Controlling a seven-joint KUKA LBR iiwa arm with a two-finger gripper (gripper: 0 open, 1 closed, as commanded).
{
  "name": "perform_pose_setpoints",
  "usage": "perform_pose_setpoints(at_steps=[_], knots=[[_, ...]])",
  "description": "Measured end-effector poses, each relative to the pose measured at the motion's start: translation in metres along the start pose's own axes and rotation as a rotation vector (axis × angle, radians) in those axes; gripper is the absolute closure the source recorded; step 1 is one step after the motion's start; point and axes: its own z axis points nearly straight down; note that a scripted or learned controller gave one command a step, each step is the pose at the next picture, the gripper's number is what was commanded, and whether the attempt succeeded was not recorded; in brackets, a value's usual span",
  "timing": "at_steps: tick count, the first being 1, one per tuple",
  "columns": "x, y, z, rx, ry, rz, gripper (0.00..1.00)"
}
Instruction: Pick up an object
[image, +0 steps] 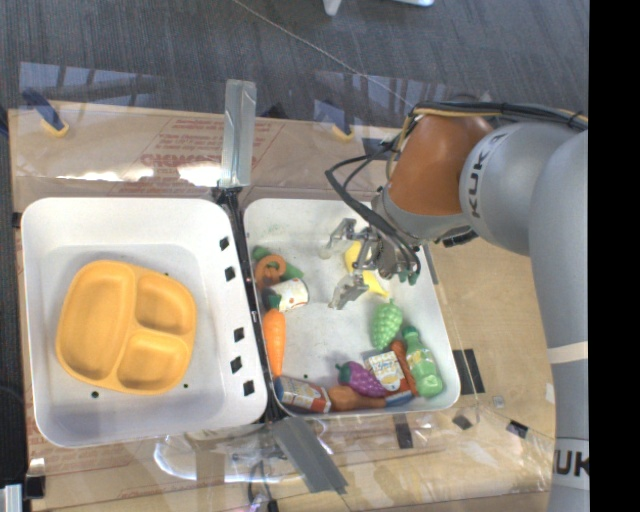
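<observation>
Arm (510, 170) enters from the right, grey with an orange band above the wrist, bent down over the right bin (300, 215). Gripper (344, 266) hangs low in that bin's upper middle, its two metal fingers (341, 236) spread wide apart, one toward the bin's back, one toward its centre. Nothing sits between them. A small yellow object (372, 287) lies just beside the wrist, partly hidden by it; cannot tell whether the gripper touches it.

Left bin (40, 240) holds a yellow divided plate (125, 326), lying flat.

Right bin, smaller items: orange carrot (274, 340) along the left wall, a white-and-red cylinder (289, 293) and an orange-and-green toy (268, 268) above it, a knobbly green piece (388, 324) near centre right, purple grapes (364, 378), a green bottle (424, 372) and a small packet (384, 366) clustered at the front.

Bins rest on brown board under clear plastic sheet (130, 140); dark carpet beyond.
</observation>
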Motion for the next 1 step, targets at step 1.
perform_pose_setpoints(at_steps=[1], knots=[[-0.0003, 0.001, -0.0091, -0.001, 0.001, -0.003, 1.0]])
